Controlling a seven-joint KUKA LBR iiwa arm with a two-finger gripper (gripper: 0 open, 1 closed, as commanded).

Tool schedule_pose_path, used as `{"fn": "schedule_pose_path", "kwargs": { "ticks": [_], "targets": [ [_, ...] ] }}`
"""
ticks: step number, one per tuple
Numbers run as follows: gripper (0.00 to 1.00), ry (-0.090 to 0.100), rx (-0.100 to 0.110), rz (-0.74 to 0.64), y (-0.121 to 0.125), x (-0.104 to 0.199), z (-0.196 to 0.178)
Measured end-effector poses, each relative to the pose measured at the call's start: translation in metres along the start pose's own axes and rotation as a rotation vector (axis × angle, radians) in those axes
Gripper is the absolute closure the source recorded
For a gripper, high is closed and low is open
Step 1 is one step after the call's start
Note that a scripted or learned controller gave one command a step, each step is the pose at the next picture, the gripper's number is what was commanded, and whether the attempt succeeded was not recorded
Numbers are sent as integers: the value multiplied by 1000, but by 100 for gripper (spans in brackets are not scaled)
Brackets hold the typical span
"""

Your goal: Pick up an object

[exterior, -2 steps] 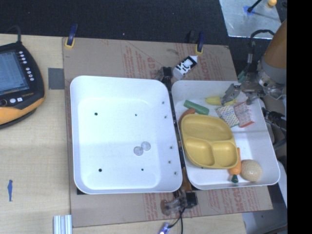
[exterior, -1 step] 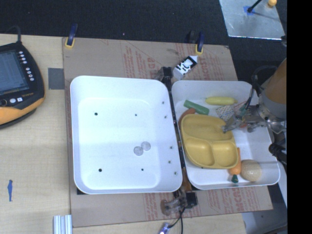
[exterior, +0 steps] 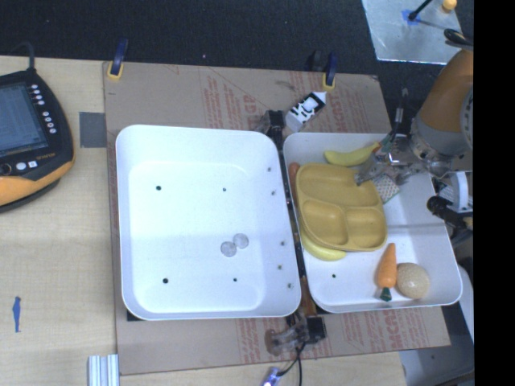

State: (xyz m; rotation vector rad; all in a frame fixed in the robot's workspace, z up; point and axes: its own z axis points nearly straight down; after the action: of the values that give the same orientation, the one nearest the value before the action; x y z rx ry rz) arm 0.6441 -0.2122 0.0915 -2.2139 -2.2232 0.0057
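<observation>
Metal parts of the end effector [exterior: 385,166] are seen low over the upper part of the right bin [exterior: 426,215], at the upper right edge of the yellow divided tray [exterior: 342,207] and just beside the banana [exterior: 350,157]. Whether it is spread or closed cannot be told, since its tip is lost among grey metal and shadow, and no object can be made out in its grasp.

The task is judged to be at an early stage: nothing is seen lifted, and every candidate object lies in the right bin. The banana rests against the upper rim, partly tucked behind the tray. The tray lies tilted over a second yellow piece [exterior: 322,252] that shows beneath its lower edge. A carrot [exterior: 387,266] and a pale round object [exterior: 412,280] lie touching in the lower right corner. A grasp, a lift and a clear rise are all left to be done.

The arm [exterior: 442,107] is brought in from the right, its orange band above the wrist, with the wrist pitched downward toward the bin's upper part.

Farther out, the left bin [exterior: 137,215] holds two small clear discs [exterior: 235,245], and a handheld pendant [exterior: 32,135] lies on the counter [exterior: 56,280] at far left.
</observation>
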Motion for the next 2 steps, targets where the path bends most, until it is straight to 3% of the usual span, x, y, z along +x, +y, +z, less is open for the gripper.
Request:
{"fn": "schedule_pose_path", "kwargs": {
  "ticks": [1,2],
  "targets": [
    [0,-1,-3,-3,-37,52,-61],
    [0,-1,0,0,-112,22,-29]
  ]
}}
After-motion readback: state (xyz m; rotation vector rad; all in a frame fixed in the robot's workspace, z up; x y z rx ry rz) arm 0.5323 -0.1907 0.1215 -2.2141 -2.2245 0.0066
